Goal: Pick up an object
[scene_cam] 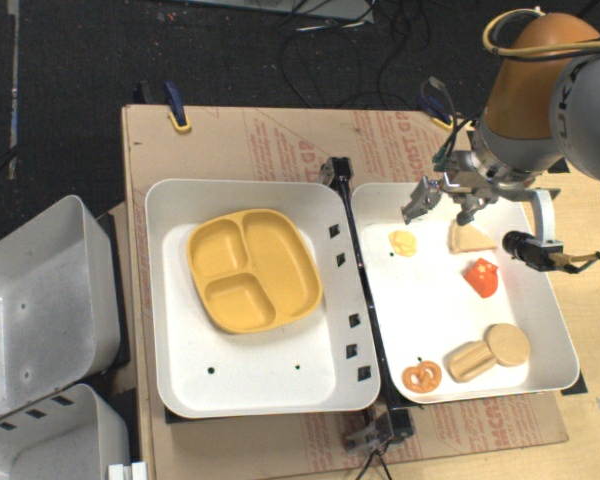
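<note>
- Over the right bin [555,363], the pincer [446,204] hangs open, gripping nothing.
- Below it: yellow piece [404,242], tan wedge [470,238], red piece [482,277].
- Left bin [170,368] holds a yellow tray [252,268].

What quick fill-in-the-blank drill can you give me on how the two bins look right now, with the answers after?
1. The yellow divided plate lies in the ____ bin.
2. The plate has ____ compartments.
3. The pincer hangs over the ____ bin, above the yellow piece and the wedge of bread.
4. The pretzel lies just left of the ____ wooden block.

Missing words: left; three; right; tan
</note>
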`<state>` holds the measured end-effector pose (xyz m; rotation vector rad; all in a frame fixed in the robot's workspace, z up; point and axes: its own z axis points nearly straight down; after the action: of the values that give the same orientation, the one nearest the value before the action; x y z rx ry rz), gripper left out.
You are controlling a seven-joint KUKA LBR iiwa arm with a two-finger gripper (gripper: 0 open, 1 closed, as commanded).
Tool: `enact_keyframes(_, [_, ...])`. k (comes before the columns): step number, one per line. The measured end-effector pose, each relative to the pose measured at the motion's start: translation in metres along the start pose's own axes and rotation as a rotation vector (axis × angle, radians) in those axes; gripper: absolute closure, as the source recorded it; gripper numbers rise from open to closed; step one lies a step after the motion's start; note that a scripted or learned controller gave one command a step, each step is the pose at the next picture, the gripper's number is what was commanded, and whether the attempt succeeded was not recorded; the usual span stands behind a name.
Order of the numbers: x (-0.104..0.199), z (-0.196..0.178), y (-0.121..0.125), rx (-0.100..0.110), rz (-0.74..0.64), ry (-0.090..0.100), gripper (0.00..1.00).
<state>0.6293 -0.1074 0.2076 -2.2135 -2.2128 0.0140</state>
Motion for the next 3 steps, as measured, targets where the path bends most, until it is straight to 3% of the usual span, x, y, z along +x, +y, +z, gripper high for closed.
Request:
enact_keyframes(1, [0.000, -0.009, 0.003, -0.015, -0.002, -0.002, 0.00])
enact_keyframes(3, [0.008, 0.091, 0.000, -0.010, 0.001, -0.002, 0.00])
